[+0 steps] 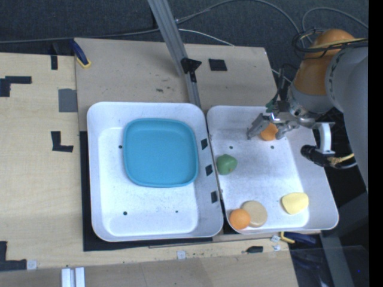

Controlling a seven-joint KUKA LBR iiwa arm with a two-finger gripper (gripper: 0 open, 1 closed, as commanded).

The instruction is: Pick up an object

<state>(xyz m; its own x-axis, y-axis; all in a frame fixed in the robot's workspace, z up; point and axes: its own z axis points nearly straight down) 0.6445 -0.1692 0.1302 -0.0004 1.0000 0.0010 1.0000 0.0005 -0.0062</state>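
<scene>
Left bin [99,160]: a blue plate [160,152] is lying flat in it, well apart from your work. Right bin [314,217]: a green ball [226,164] is sitting near the left wall; an orange ball [239,219] and a tan disc [255,213] are touching at the front, with a yellow piece [294,202] beside them. At the back, your gripper [269,128] is hanging over a small orange object [268,133], its fingers straddling it; whether they are gripping it I cannot tell. You are advised to confirm a centred, firm grip before lifting straight up.

Small orange ball [268,133] (round), right bin [311,178]
</scene>
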